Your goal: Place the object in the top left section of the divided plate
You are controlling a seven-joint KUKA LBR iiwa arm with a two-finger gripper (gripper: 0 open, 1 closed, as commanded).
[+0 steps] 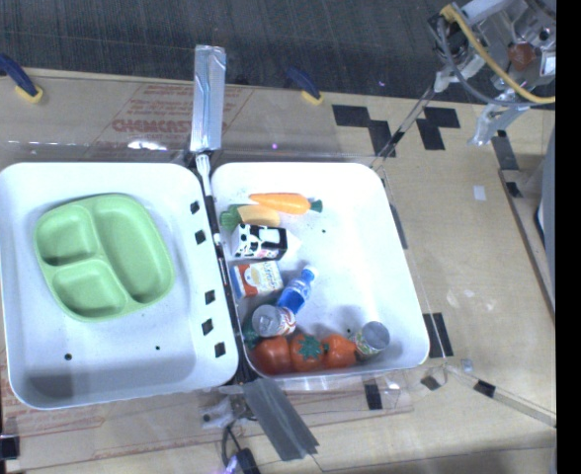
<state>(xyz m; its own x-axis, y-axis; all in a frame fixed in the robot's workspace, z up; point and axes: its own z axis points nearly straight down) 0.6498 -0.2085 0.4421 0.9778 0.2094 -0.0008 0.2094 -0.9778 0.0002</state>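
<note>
A green divided plate [101, 255] lies in the left white bin [34, 363]. It has two small sections on its left side and one large section on the right, all bare. The right white bin [370, 235] holds the loose objects: an orange carrot [283, 203], a black-and-white carton [259, 241], a small juice box [256, 278], a blue bottle [296, 289], a can [271, 321], red and orange vegetables [305, 352] and another can [373, 339]. The arm's gripper [503, 77] hangs at the top right, beyond the bins, above the bench, wrapped in yellow cable.
A taped grey divider [208, 97] runs up from between the two bins. Black tape marks [389, 126] lie on the wooden bench behind the right bin. Blue clamps [19, 77] sit at the bench's back edge.
</note>
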